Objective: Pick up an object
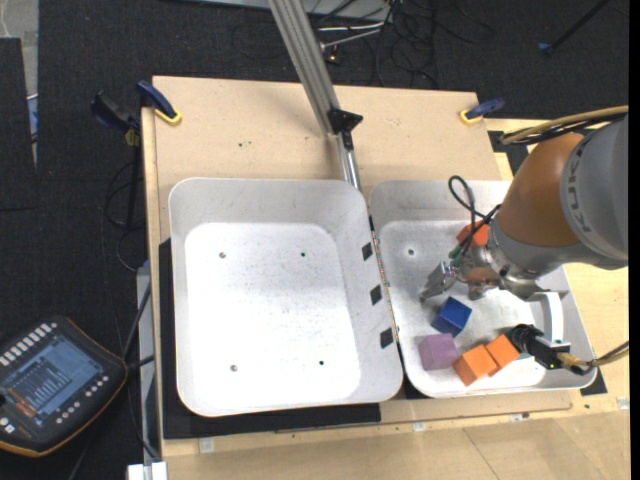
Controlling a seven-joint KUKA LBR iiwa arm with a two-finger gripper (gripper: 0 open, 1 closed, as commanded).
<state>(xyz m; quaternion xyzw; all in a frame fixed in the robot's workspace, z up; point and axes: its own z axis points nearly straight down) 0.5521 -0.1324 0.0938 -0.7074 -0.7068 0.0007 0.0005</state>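
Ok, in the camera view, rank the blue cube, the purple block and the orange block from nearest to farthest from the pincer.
All three sit in the right bin, below the pincer in the camera view.
1. Blue cube: just below the pincer.
2. Purple block: lower, near the bin's front wall.
3. Orange block: lower and farther right, beside the purple block.

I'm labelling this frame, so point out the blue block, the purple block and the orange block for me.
blue block (452, 315): camera view, on its top face.
purple block (436, 351): camera view, middle of its top face.
orange block (478, 360): camera view, on its upper face.
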